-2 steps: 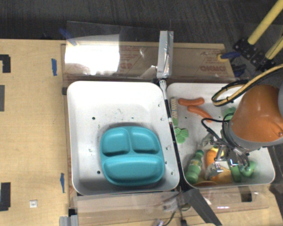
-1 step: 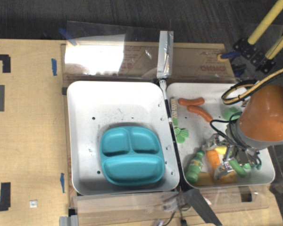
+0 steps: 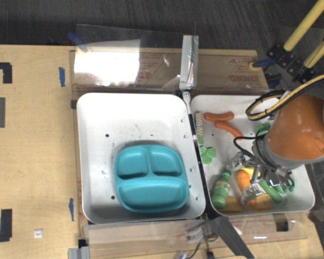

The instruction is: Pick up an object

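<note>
My gripper (image 3: 252, 186) is down in the right bin (image 3: 308, 198), at its front right, below the arm's orange band (image 3: 299, 128). It sits right over a pile of small toys: an orange-yellow piece (image 3: 243, 177), an orange piece (image 3: 259, 200) beneath it and a green piece (image 3: 278, 190) to its right. A green bottle (image 3: 222, 188) lies just left of the gripper. I cannot make out whether anything is held. Parts of the pile are hidden by the wrist.
Two orange sausage-like toys (image 3: 219, 116) (image 3: 228, 127) lie at the back of the right bin, and a small green toy (image 3: 207, 154) sits by the divider. The left bin (image 3: 97, 123) holds a teal divided plate (image 3: 150, 178). Cables (image 3: 264, 104) loop above the arm.
</note>
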`<state>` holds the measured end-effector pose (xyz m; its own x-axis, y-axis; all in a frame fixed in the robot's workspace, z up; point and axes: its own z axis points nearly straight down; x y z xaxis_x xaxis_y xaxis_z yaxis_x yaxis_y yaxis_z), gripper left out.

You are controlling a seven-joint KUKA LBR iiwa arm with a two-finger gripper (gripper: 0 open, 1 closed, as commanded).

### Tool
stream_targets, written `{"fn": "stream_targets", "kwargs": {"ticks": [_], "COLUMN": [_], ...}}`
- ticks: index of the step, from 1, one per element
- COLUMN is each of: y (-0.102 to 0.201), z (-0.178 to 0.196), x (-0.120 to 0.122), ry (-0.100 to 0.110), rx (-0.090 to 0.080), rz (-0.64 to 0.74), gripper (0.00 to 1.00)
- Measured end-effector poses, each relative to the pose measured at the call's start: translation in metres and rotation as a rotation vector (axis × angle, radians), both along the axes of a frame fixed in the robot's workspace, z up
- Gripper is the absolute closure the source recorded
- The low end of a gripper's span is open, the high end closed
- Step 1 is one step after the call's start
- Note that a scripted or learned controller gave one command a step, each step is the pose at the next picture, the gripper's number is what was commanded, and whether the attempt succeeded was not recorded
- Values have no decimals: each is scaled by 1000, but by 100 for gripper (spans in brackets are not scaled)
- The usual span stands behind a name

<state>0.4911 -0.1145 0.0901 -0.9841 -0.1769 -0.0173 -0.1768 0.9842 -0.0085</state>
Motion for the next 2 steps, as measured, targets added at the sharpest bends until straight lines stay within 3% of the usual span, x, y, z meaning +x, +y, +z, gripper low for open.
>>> {"fn": "stream_targets", "kwargs": {"ticks": [1,2], "y": [-11,15], "z": [0,-1], "x": [1,97], "ry": [1,4], "rx": [5,7], "rz": [28,-40], "gripper": [0,0]}}
